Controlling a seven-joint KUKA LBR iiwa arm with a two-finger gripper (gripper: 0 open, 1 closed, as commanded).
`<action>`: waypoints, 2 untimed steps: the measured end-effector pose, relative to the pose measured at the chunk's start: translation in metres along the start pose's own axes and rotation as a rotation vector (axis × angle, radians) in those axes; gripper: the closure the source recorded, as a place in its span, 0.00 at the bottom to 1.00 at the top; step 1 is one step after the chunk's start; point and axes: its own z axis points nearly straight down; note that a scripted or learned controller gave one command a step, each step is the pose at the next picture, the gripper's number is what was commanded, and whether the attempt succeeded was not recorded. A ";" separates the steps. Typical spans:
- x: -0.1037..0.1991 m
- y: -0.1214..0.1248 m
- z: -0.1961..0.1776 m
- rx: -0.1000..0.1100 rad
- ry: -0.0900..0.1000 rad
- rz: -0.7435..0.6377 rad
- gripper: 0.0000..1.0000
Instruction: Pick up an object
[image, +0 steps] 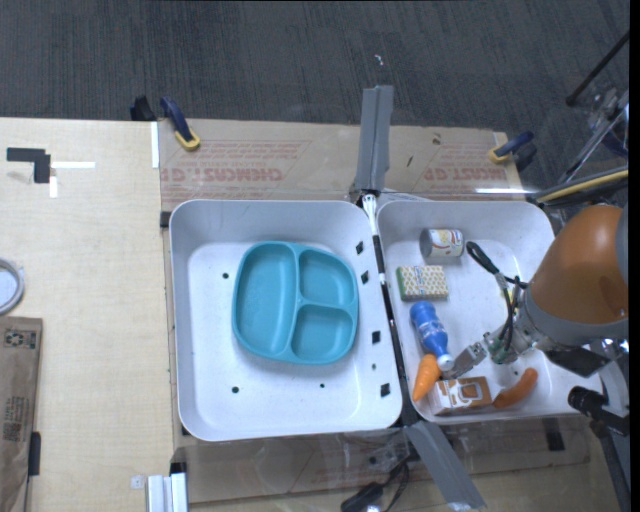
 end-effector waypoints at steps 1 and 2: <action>0.018 0.021 0.000 -0.001 -0.001 -0.013 0.00; -0.007 0.050 0.000 -0.001 -0.001 -0.084 0.00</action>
